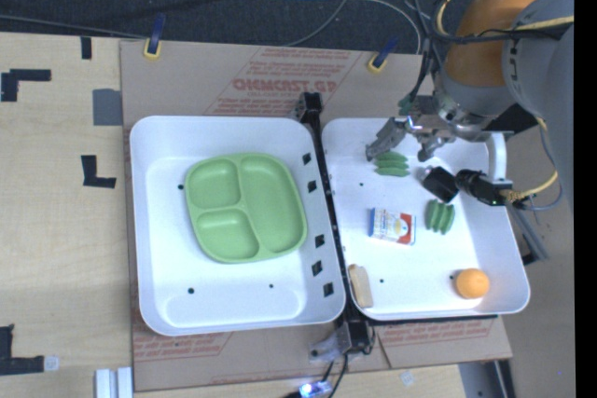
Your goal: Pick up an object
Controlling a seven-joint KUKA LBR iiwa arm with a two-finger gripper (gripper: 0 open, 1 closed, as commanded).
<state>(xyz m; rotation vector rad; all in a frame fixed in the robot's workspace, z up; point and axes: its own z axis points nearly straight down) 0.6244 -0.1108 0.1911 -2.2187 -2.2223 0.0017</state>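
end effector [408, 140] open above green pod [393, 165]

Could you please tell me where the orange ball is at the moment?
The orange ball lies in the right bin's near-right corner in the camera view, below the green pod.

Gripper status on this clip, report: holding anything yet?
Gripper open, hovering at the right bin's far edge, nothing between jaws. Green pod just below it, untouched. Card, second pod, orange ball lie apart; nothing blocking.
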